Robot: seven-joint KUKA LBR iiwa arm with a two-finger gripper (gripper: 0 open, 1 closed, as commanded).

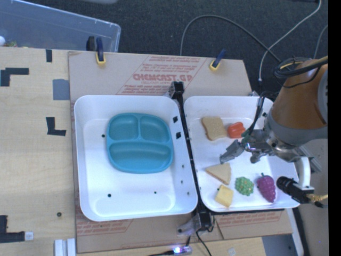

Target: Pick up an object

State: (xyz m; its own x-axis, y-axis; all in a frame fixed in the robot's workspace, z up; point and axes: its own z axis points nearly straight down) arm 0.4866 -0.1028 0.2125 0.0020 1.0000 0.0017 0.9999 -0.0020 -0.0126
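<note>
Scanning from the frame's left, I saw the left bin holding a blue divided plate at its middle. Right of the divider, the right bin held a toast slice and a red piece near the top, a tan wedge mid-bin, and a yellow block, green cluster and purple grapes along the bottom. My gripper hovered with its fingers apart, clamped on nothing, just above the wedge. I judged this the approach step; next I needed to descend and close. The wedge's long axis ran roughly left to right, its narrow point toward the left.
</note>
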